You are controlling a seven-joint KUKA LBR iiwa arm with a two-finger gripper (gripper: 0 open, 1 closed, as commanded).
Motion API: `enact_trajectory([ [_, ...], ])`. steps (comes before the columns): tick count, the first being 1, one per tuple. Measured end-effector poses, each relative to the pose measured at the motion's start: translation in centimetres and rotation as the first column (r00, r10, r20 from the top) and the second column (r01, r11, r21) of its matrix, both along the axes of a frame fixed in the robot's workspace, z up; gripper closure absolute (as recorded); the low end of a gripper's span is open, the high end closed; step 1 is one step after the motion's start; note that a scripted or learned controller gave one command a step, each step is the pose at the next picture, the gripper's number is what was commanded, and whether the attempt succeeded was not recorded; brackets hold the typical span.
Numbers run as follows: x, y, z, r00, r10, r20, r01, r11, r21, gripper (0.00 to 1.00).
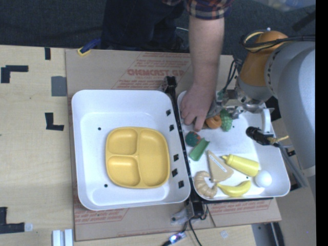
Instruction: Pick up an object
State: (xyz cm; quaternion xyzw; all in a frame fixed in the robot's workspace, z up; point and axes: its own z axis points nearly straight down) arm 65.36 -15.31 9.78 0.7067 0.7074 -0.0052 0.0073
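Note:
My gripper (226, 110) hangs low over the back of the right bin (274, 158), just above a green broccoli piece (226, 122) and an orange toy (212, 122). A person's hand (196, 106) reaches into the same bin right beside it, on the left, partly covering the toys there. Nearer the front lie a green cylinder (199, 148), a teal piece (192, 137), a yellow bottle (241, 163), a tan wedge (220, 170), a banana (234, 189), a croissant (204, 184) and a white egg (263, 179).
The left bin (89, 117) holds a yellow divided plate (137, 156). The person's forearm (206, 50) comes down from the top of the view over the bench. A black part (259, 135) juts over the right bin's right side.

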Motion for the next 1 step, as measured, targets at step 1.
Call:
enact_trajectory([
  [1,0.15,0.24,0.99,1.000,-0.003,0.018,0.003,1.000,0.003,1.00],
])
